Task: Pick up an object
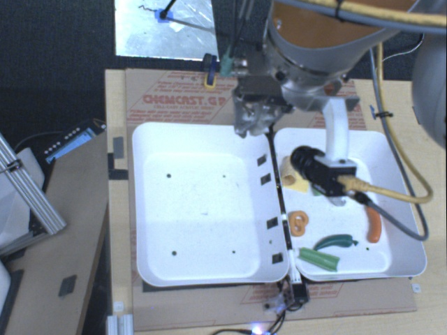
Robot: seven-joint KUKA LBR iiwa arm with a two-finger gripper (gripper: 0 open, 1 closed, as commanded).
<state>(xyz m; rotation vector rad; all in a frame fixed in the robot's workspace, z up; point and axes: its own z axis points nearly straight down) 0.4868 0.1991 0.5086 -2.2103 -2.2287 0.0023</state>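
Observation:
My gripper [255,121] hangs over the far end of the divider between the two white bins, above the back rim. The right bin [398,187] holds several small objects. A yellow piece [293,178] lies near the divider, partly hidden by a black unit with a yellow cable [323,173] mounted on the wrist. Closer to the front are an orange ring-shaped piece [298,223], a dark green pepper shape [335,242], a light green piece [319,259] and an orange-red stick [374,225]. All of them rest on the bin floor, apart from the gripper.
The left bin [195,201] adjoins the right one, with black clips [265,180] along the shared rim. Both sit on cardboard [174,96]. A foil sheet [164,19] lies at the back, and an aluminium frame [28,194] stands at the left. The arm's body and cables cover the upper right.

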